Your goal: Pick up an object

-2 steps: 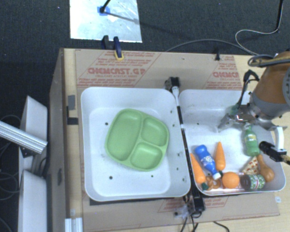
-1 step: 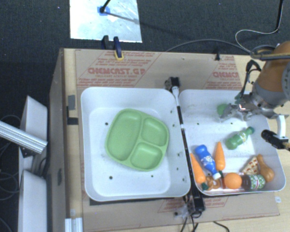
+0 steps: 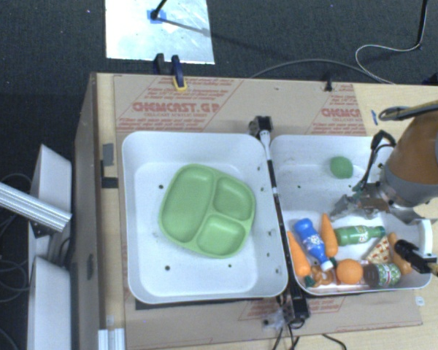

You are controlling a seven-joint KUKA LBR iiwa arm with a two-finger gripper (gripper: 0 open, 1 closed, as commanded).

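Two white bins sit side by side on the surface. The tool hangs low in the right bin, its grip impossible to judge. A green bottle lies just beneath it, a green ball beyond, an orange nearer the front.

Dark carpet surrounds the bench (cardboard-topped) — a shiny sheet lies beyond, with 1 cable.

A single fixed camera sits high above the desk, looking down at a slant from its near edge. It stands far enough back to take in both white bins, the dark floor beyond, and the arm entering from the right.
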